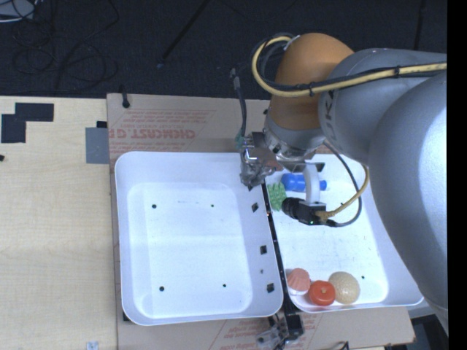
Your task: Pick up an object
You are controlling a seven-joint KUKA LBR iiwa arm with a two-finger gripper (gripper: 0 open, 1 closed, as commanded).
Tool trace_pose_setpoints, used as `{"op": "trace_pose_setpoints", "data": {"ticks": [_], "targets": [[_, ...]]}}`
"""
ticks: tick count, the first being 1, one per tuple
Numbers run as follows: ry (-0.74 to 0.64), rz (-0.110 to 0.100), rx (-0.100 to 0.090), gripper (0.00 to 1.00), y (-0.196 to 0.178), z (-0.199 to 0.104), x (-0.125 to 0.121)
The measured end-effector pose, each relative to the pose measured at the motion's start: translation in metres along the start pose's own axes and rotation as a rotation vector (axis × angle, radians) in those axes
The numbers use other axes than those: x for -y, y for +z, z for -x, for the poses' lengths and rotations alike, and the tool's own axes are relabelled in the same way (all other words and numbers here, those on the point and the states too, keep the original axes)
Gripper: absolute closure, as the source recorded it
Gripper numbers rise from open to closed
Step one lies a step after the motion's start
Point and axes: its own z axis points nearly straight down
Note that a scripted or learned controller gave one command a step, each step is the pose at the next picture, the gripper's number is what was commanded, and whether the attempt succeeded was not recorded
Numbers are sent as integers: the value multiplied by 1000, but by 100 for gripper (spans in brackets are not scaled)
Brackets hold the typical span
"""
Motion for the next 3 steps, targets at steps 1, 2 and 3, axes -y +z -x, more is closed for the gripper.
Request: {"op": "trace_pose_setpoints", "data": {"ticks": [1, 2, 3], "targets": [[3, 5, 2, 100, -5, -40, -23], [-2, 16, -3, 100, -125, -130, -23], [-1, 13, -3, 100, -235, -184, 12]]}}
